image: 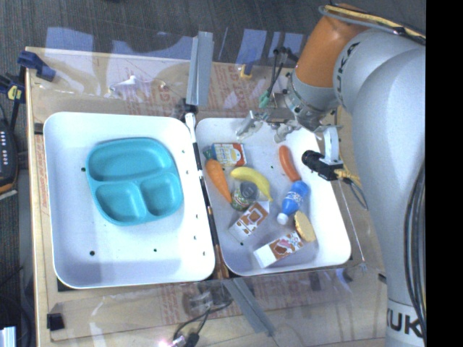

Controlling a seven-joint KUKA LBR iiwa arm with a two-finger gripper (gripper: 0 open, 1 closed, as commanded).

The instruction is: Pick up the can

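Observation:
The can point(244, 194) is small and green with a dark round top. It stands in the middle of the right bin point(333, 223), pressed against a yellow banana point(255, 178) and beside an orange carrot point(217, 179). My gripper point(264, 128) hangs over the bin's far edge, well behind the can and apart from it. Its metal fingers point(245, 128) are spread open with nothing between them.
Around the can lie a red sausage point(289, 163), a blue bottle point(293, 199), two small cartons point(249, 220) point(278, 248), a flat packet point(227, 152) and a brown biscuit point(305, 227). The left bin point(61, 244) holds a teal divided tray point(134, 178).

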